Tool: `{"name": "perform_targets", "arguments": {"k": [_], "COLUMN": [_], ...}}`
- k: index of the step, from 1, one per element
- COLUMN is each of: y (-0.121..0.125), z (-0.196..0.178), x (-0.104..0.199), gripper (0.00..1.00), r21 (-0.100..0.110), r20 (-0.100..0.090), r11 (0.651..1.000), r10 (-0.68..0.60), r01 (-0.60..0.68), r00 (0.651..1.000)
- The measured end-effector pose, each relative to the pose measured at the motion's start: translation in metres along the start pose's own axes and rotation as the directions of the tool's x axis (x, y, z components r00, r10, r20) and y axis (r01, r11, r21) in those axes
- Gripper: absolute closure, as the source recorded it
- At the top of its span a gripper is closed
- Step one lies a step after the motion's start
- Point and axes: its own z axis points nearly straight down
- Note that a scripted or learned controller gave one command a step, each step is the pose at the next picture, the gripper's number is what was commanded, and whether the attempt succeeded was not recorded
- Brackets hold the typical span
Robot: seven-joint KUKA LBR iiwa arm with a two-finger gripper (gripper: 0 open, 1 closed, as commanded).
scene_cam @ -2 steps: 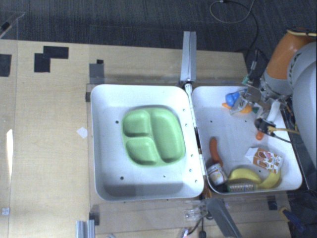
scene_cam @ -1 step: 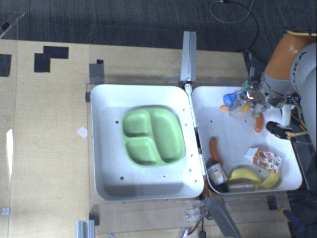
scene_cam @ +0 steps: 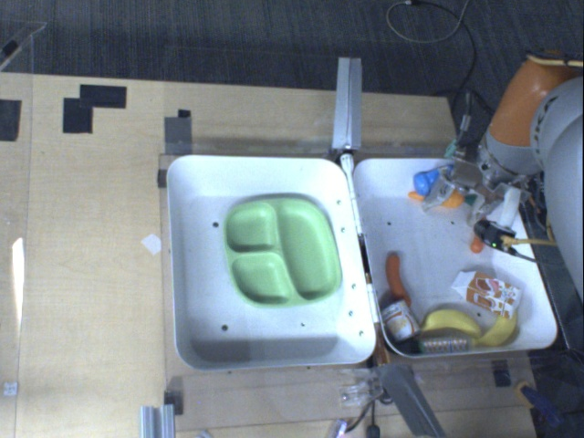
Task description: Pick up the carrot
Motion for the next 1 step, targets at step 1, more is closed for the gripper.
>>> {"name": "perform_targets", "arguments": {"k": [1], "y": [-0.0014], "z": [-0.0002], "x": [-0.0013], "gripper": [0.00], "r21": [-0.007], "r20": [0.004], "r11": [0.998], "r10": [-0.057], "r01": [0.057], "r00": [0.998]}}
